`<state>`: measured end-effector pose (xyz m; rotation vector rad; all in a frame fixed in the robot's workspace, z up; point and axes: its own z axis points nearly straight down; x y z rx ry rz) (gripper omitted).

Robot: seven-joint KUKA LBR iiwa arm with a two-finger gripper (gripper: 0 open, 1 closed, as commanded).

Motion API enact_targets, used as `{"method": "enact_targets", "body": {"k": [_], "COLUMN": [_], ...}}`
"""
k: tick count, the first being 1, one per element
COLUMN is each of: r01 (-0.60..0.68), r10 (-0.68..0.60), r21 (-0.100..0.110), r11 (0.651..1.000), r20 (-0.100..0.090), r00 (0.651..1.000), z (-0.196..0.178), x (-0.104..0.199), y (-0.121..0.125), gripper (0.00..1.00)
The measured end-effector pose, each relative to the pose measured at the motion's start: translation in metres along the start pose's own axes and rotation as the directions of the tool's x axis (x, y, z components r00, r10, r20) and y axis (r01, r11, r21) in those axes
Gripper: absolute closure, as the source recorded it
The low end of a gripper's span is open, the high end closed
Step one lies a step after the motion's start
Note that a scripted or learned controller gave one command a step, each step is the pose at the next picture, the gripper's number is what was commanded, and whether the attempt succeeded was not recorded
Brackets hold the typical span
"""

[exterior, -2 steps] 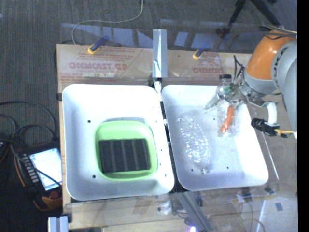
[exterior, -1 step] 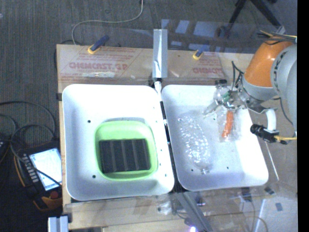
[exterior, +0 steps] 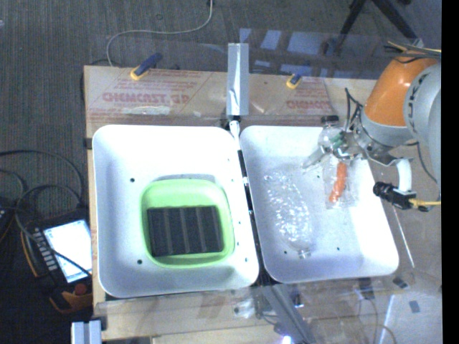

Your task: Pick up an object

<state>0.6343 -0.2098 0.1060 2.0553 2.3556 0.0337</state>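
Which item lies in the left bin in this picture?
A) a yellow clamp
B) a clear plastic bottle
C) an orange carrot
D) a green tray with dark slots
D: the green tray with dark slots rests in the left bin, while the clear plastic bottle lies in the right bin.

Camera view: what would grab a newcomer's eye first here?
Most striking is the lime-green plastic tray with a dark slotted insert, sitting in the left white bin. Next comes the arm's orange band at upper right, above the right white bin, where an orange object in clear wrap and a crumpled clear plastic bottle lie.
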Motion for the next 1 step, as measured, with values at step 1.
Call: {"method": "enact_targets", "body": {"k": [1], "r01": [-0.024], "r10": [0.024], "r21": [0.027], "r11": [0.999], "r20": [0.004], "r00": [1.0], "z": [-0.0817], "x": [0.0528], "y": [0.0442], "gripper": [1.0]}}
